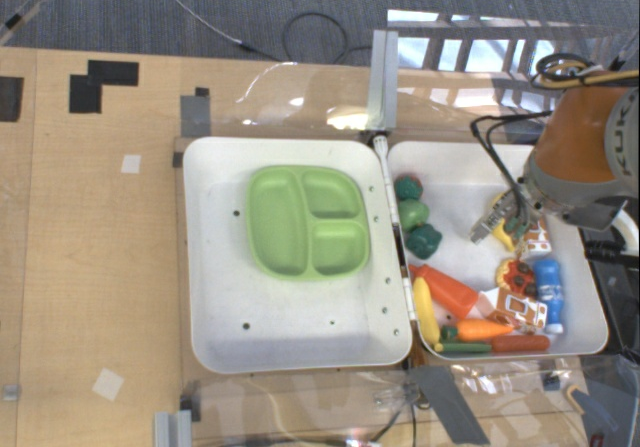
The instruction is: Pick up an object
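Observation:
The arm, with its orange band, reaches in from the right over the right bin. My gripper hangs low over that bin's right half, just above a pile of toys. The pile holds a blue bottle, a small orange and white box and an orange piece. Along the bin's front lie a red-orange carrot, a yellow banana, a smaller orange carrot and a red chili. Nothing is visibly held.
Three dark green vegetable toys sit against the right bin's left wall. A light green divided plate lies in the left bin. Black cables hang near the arm, and a metal post stands behind the bins.

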`<move>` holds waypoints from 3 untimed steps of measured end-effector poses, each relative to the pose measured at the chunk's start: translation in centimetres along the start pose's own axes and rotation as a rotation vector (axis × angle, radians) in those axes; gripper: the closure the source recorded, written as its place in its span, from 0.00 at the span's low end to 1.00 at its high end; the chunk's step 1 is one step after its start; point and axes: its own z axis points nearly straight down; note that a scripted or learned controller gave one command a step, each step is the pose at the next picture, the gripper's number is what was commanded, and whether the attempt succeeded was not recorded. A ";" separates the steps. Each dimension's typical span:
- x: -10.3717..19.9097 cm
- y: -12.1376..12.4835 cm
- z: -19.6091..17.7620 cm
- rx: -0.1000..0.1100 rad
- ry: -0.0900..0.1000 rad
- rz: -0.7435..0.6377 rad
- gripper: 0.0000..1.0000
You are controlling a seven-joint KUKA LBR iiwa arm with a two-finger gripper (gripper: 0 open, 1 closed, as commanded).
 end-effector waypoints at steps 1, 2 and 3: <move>3.0 -2.7 -15.4 -0.005 -0.010 -0.010 1.00; 9.1 -0.1 -8.6 0.004 0.006 0.269 1.00; 4.1 -9.5 -10.3 0.002 -0.001 -0.079 1.00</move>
